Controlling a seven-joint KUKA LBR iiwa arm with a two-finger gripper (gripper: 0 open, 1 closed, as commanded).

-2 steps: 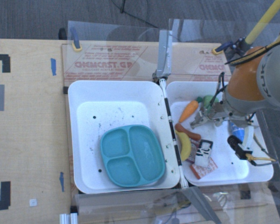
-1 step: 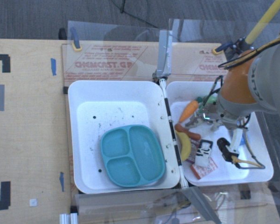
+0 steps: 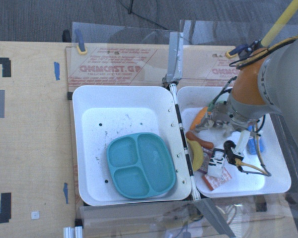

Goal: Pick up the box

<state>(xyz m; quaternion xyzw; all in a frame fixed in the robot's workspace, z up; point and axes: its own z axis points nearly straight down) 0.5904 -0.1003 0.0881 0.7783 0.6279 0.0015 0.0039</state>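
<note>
The box (image 3: 217, 174), small and white with red and black print, lies flat at the front left of the right bin (image 3: 280, 177). My gripper (image 3: 207, 124) hangs low over the back left of that bin, above a cluster of toy food. It is a short way behind the box and apart from it. Nothing shows between the fingers, and the wrist hides them.
A yellow banana (image 3: 195, 153), a red-brown sausage (image 3: 200, 139) and an orange carrot (image 3: 200, 116) lie along the right bin's left wall near the gripper. A blue item (image 3: 259, 144) sits under the wrist. The left bin (image 3: 89, 108) holds a teal divided plate (image 3: 140, 165).
</note>
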